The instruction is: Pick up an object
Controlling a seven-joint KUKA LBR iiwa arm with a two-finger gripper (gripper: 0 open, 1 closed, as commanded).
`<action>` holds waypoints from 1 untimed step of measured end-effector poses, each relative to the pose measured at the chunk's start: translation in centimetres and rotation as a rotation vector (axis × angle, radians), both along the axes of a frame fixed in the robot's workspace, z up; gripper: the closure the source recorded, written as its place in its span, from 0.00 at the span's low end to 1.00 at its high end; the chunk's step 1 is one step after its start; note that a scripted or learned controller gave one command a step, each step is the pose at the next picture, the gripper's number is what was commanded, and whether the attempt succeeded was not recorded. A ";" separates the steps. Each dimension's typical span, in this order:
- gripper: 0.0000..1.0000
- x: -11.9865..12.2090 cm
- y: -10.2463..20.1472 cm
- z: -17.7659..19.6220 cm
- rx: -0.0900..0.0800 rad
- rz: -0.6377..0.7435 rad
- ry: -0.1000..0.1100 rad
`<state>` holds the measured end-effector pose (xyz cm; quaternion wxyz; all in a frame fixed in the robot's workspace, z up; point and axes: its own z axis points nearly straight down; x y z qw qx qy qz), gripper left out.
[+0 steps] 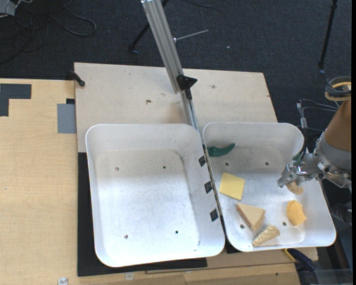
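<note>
Tan and small, a rounded lump [295, 188] is lying in the right bin [255, 132], at the frame's right-middle, and the gripper [291, 177] is hovering directly over it, so close that the metal tips are overlapping its upper edge. Whether the pincer is spread, pressed together or already pinching the lump, I cannot tell; the tips are too small and cluttered here. The relation that matters is vertical: the lump is sitting just below and a touch right of the tips in the picture, so the coming move is probably a short straight drop.

An orange-yellow chunk [295, 212] is lying near, lower in the frame. Farther left in the same bin a yellow square block [232, 186], a tan wedge [251, 215] and a pale crust-like piece [265, 236] are resting well apart from the tips, and a green curved object [221, 150] is lying by the divider. The left bin [101, 136] is sitting beside it.
</note>
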<state>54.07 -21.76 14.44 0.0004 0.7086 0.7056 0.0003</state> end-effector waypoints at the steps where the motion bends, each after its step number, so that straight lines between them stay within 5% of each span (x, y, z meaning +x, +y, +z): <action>1: 1.00 -0.7 0.4 4.9 0.000 0.006 -0.001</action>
